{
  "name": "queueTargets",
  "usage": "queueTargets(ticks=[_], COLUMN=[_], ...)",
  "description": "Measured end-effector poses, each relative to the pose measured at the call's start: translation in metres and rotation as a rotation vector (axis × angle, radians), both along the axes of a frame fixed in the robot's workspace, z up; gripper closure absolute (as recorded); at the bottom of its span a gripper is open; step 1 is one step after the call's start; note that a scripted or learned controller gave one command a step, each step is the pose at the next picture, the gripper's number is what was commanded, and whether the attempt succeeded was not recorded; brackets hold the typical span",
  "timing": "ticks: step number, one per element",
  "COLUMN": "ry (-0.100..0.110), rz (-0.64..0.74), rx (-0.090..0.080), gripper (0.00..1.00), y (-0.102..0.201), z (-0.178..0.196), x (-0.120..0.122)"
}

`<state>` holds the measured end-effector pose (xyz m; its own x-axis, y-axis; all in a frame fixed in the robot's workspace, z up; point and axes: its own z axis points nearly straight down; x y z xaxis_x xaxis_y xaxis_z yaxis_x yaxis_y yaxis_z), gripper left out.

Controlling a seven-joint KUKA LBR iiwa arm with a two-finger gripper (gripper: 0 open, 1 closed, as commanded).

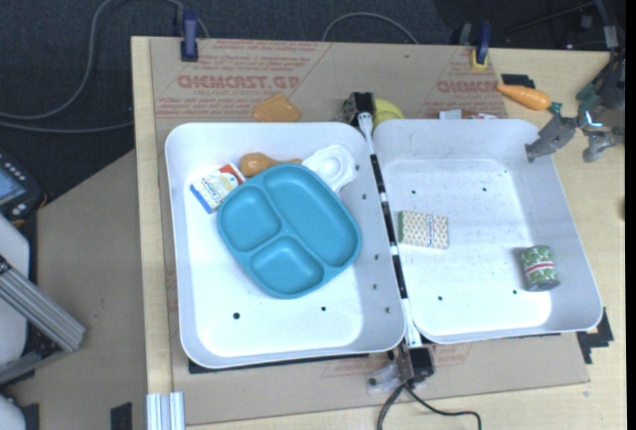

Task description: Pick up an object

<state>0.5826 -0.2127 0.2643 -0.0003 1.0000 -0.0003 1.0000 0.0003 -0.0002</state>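
left bin [199,319]: blue divided tray [287,229], small packet [216,187]. right bin [467,319]: patterned packet [423,229], green can [538,267]. tool [571,142] beyond its rim, spread open, grasping nothing.

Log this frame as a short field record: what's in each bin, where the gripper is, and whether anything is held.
left bin: blue divided tray, small white carton, orange-brown item and white item partly behind the tray
right bin: patterned packet, small green-and-red can
gripper: at the right bin's far right corner, above the rim
held: nothing visible between its fingers
bench behind bins: toy carrot, yellow object
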Motion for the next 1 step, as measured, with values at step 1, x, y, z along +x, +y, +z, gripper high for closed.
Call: queueTargets(ticks=[1], ry=[0.002], rz=[0.002], rx=[0.002], gripper=[0.0], y=[-0.0102], z=[-0.1486], x=[0.0475])
